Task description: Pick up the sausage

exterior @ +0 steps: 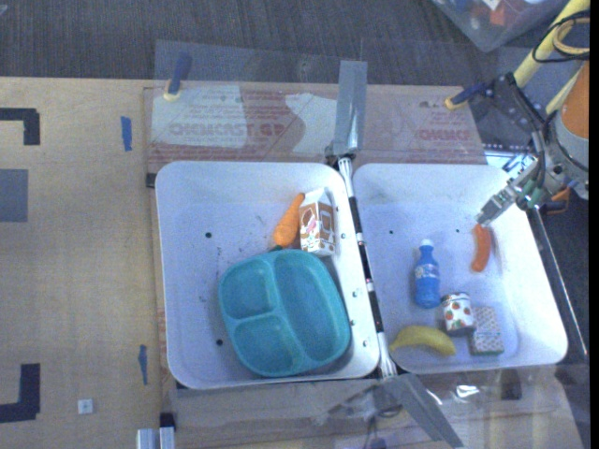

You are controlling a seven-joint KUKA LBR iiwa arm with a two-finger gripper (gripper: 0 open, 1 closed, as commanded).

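Note:
The sausage [480, 248], a short orange-red link, lies in the right bin [552, 340] near its right wall. My gripper [489, 212] hangs just above the sausage's upper end, reaching in from the right at a slant. Nothing shows in its grasp, and the sausage rests on the bin floor.
A blue bottle [426, 274], a strawberry-print can [456, 312], a small box [486, 330] and a banana [423, 340] share the right bin. The left bin [182, 251] holds a teal divided plate [284, 311], a carrot [287, 220] and a small carton [318, 223].

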